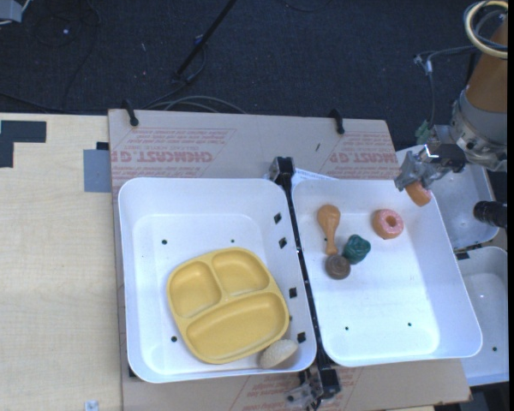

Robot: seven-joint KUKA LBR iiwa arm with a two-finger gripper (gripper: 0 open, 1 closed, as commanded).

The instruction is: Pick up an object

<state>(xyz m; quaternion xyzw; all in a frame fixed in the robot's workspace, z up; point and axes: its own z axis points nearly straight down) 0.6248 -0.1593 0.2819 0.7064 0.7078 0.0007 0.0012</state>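
Camera view: tool (417,181) at the right bin's (463,315) far right rim, fingers pinching a small orange object (419,195), raised above the bin.

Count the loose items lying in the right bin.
3: pink donut near the back right, teal piece at centre, brown-tipped wooden pestle-like toy just left of it, touching. An orange piece sits at the gripper.

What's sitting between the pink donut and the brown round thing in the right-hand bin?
In the camera view, a dark green lump lies between the pink donut and the brown round piece, close against the brown piece.
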